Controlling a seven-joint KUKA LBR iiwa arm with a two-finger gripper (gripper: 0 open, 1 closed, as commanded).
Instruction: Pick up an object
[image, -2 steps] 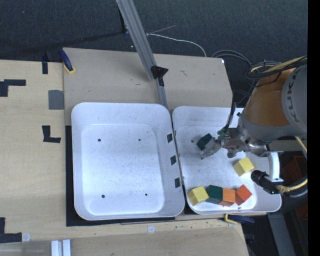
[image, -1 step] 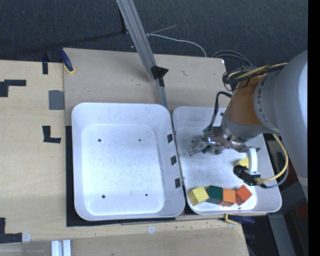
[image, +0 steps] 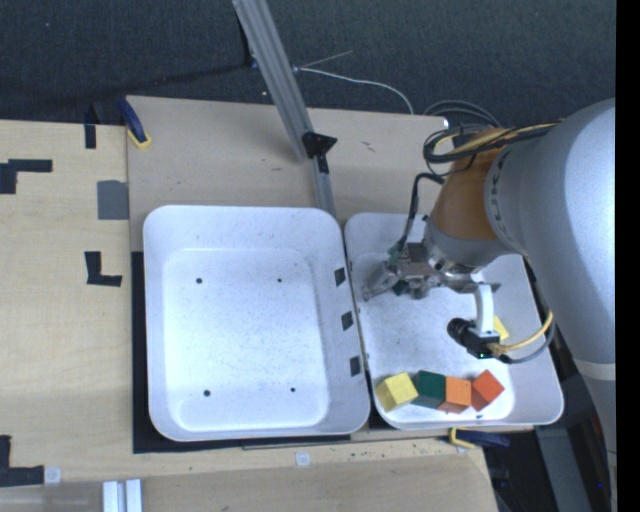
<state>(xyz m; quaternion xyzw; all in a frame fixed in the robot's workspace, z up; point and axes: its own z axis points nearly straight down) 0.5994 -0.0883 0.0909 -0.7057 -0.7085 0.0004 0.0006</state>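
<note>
Blocks (image: 442, 390) clustered at right bin's (image: 530, 405) near edge, gripper (image: 385, 283) apart from them, grip state unclear

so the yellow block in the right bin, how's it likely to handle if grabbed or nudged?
The yellow block looks like a rigid cube, so probably stiff under the hand. Flat faces suggest it would slide, not roll. It sits against the green block near the right bin's front wall, so a push may shift its neighbours too.
</note>
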